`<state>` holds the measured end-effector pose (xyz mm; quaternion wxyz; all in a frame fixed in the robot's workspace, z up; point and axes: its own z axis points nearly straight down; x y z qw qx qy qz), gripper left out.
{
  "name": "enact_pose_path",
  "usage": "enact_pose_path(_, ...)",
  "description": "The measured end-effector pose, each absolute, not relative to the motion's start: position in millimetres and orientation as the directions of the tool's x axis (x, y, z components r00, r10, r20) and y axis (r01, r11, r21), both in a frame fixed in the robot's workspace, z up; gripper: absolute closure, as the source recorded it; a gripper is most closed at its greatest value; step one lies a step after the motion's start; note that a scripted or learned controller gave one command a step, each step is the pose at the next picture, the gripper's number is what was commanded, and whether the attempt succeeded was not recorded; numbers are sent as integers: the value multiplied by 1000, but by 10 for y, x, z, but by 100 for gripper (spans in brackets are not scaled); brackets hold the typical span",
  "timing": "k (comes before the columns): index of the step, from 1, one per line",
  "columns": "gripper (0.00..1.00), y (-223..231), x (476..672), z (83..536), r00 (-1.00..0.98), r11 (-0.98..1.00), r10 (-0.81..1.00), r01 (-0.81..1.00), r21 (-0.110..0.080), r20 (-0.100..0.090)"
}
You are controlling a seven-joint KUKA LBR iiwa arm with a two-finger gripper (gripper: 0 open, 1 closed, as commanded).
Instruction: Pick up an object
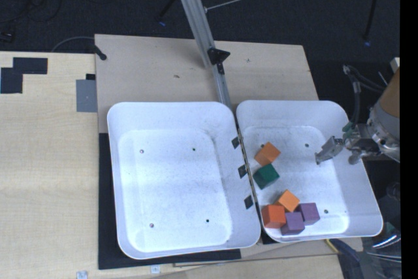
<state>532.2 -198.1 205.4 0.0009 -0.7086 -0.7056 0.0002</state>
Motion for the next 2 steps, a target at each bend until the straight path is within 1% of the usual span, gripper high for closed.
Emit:
enact_pose_path(1, 0, -1014, 5286, 1439, -6, 6, 1000, 1000, -8, 6)
enact_pose_path(2, 0, -1031, 5659, 1078, 1, -1, 1000, 1000, -2, 0)
